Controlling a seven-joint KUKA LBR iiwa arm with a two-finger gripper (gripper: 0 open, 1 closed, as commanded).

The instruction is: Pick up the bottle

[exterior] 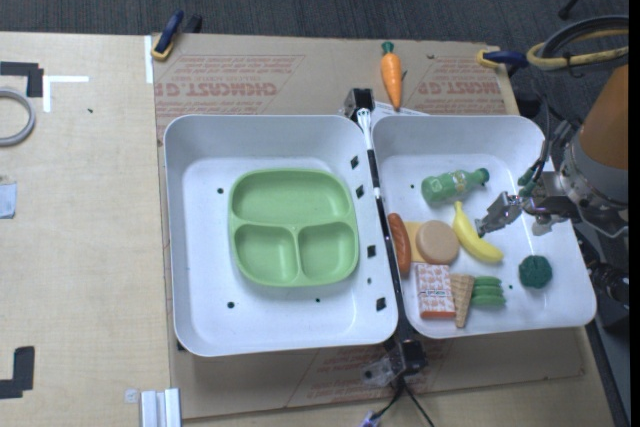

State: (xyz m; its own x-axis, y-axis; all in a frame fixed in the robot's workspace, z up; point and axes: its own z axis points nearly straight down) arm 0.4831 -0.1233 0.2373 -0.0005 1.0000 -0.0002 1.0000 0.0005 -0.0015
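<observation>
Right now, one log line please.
gripper: over right bin | bottle: lying in bin, ungrasped | banana: beside gripper

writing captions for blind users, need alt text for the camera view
A gripper hovers in the right bin beside a banana, just below a green bottle lying on its side. The left bin holds a green tray.

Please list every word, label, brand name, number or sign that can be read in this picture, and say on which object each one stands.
Red print on the cardboard sheet under the bins: seen upside down and mirrored, too blurred to read reliably.
More red print on the cardboard's right part: too faint to read.
Red-and-white box in the right bin: has printing, too small to read.
Green bottle: no label that can be read.
</observation>
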